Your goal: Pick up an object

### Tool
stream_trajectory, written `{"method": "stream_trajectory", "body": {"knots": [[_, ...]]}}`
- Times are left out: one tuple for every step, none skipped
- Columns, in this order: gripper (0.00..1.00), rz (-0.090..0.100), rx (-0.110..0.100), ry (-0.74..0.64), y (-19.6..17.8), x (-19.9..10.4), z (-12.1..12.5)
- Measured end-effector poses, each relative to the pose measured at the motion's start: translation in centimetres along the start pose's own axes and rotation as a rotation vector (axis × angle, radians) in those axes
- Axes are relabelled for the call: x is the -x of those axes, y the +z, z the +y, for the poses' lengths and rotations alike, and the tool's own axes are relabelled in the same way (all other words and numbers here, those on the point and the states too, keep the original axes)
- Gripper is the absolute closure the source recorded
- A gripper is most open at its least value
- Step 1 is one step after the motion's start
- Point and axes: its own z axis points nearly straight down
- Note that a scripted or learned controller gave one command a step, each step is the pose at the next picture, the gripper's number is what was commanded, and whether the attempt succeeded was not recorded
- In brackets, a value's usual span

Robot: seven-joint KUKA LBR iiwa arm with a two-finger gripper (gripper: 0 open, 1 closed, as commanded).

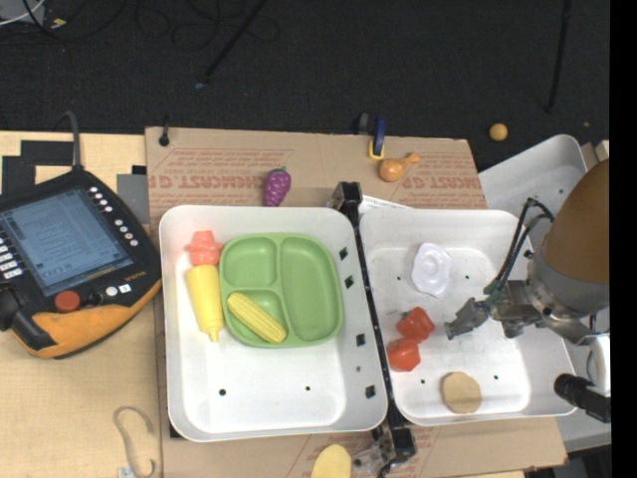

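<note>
1. Dark carpet lay behind the bench, and on the bench a sheet of cardboard [299, 167] carried the two bins; I take the right bin [503, 229] as my landmark for everything below.
2. Left of the right bin, touching it along a shared edge, sat the left bin [259, 406], with a green divided plate [282, 289] inside it.
3. Well to the left of the right bin, past the other bin, a teach pendant [70, 257] rested on the bench.
4. My arm [582, 247] came in over the right bin's right wall, wrist bent low, so that my gripper [468, 319] hung over the bin's floor, pointing left toward the bin's middle.
5. I cannot tell how my gripper was set, and I saw nothing carried in it; as I judge it, the pick was not yet done and the whole grasp and lift remained.
6. Inside the right bin, the nearest candidates were two red pieces [410, 339], just left of my gripper and apart from it.
7. A white crumpled object [432, 269] lay toward the right bin's far side, and a tan round piece [461, 391] near its front wall.
8. On the plate lay a corn cob [257, 318], with a yellow bottle [205, 297] beside the plate.
</note>
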Motion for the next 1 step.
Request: {"method": "stream_trajectory", "body": {"knots": [[0.0, 0.003, -0.006, -0.004, 5.82, -1.12, 0.34]]}}
